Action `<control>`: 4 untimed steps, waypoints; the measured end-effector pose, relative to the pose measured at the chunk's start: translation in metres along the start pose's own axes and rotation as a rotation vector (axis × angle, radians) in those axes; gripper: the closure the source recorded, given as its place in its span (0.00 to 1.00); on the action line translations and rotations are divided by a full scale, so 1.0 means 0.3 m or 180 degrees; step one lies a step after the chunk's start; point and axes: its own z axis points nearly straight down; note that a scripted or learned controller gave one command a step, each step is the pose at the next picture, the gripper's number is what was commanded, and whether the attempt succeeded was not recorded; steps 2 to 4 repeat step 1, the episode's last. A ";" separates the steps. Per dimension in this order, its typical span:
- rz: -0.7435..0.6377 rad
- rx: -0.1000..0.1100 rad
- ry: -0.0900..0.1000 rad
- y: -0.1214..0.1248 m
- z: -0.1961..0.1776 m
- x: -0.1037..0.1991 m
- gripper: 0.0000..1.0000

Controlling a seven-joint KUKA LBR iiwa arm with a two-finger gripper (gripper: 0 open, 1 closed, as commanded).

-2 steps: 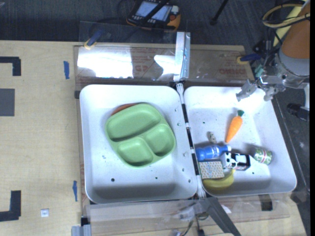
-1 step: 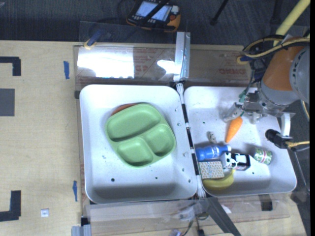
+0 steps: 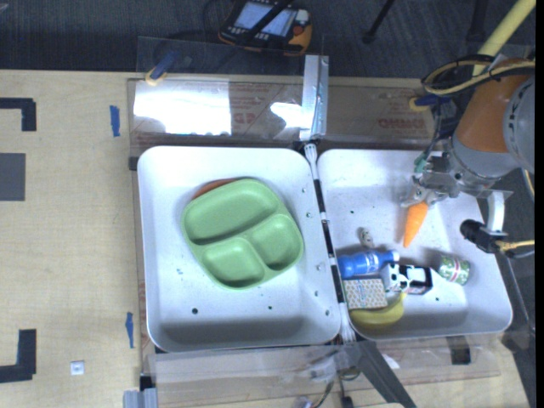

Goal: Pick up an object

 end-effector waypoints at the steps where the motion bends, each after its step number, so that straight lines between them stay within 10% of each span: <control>1: 0.0946 0.0019 -0.0003 -0.077 -0.362 0.089 1.00; 4: 0.0946 0.0019 -0.0003 -0.077 -0.362 0.089 1.00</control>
